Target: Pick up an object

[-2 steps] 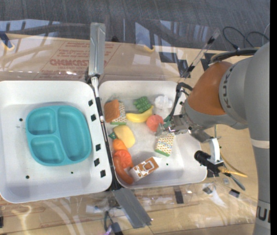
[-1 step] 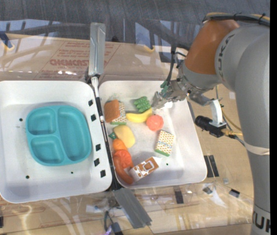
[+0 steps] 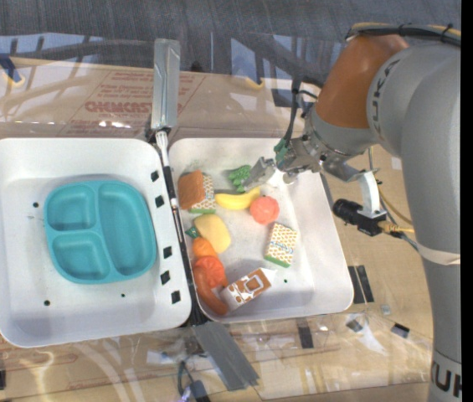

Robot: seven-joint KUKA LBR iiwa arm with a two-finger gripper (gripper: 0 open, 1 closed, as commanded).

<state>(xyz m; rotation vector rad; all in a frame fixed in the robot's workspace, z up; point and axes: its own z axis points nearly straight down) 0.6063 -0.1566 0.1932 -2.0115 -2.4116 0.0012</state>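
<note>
A robot arm reaches from the right over the far side of the right bin (image 3: 336,258), which holds a cluster of toy foods.

The hand (image 3: 263,171) hangs low just above a small green toy (image 3: 239,175) and beside a yellow banana (image 3: 238,199); whether it is released or clenched cannot be told, and nothing is visibly held. Nearby sit a round red ball (image 3: 264,210), a bread-like brown piece (image 3: 191,188), a smooth yellow lump (image 3: 213,232), glossy orange-red pieces (image 3: 208,272) and two flat printed cartons (image 3: 281,244). The pieces are crowded, so the likely risk is the hand nudging a neighbour or slipping off a smooth, rounded plastic shape. The left bin (image 3: 2,182) holds a teal tray (image 3: 100,230) with three compartments. Both bins are shallow white plastic on the bench (image 3: 387,308).
</note>
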